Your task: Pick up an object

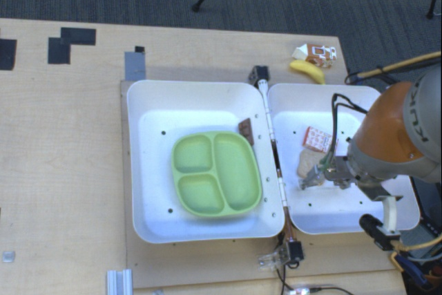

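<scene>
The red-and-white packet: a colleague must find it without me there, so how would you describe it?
Find the two white bins; take the right bin, where the grey and orange arm reaches in. The red-and-white packet lies flat in its upper middle, just above a tan, crumpled object. It alone there has a red checkered print.

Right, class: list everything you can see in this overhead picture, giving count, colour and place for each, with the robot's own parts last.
Bins: two, white, side by side on the bench.
Divided plate: one, light green, three compartments, in the left bin.
Small brown item: one, at the left bin's right edge above the plate.
Red-and-white packet: one, in the right bin.
Tan object: one, right bin, below the packet, beside the tool.
Banana: one, yellow, on the bench above the right bin.
Small carton: one, white and orange, beside the banana.
Arm: one, grey with orange band, over the right bin.
Tool: one, low in the right bin.
</scene>
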Controlling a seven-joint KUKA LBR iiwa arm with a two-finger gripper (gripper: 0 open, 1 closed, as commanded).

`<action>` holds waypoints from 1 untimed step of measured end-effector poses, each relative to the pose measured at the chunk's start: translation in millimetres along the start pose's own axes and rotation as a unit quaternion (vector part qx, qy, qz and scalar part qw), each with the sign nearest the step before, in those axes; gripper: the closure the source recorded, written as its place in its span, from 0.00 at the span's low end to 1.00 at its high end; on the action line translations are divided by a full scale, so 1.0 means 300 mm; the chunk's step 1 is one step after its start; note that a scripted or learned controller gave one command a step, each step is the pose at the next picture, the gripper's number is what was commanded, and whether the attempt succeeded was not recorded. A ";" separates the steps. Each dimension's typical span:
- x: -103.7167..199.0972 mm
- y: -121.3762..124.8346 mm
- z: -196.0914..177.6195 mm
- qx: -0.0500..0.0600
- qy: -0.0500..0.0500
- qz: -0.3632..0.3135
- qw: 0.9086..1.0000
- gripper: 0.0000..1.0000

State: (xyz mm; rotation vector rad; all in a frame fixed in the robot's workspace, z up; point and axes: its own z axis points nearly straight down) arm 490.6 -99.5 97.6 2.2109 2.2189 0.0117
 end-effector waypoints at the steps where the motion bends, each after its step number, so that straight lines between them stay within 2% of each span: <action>1: 0.002 0.004 -0.035 -0.001 0.000 -0.002 1.000 1.00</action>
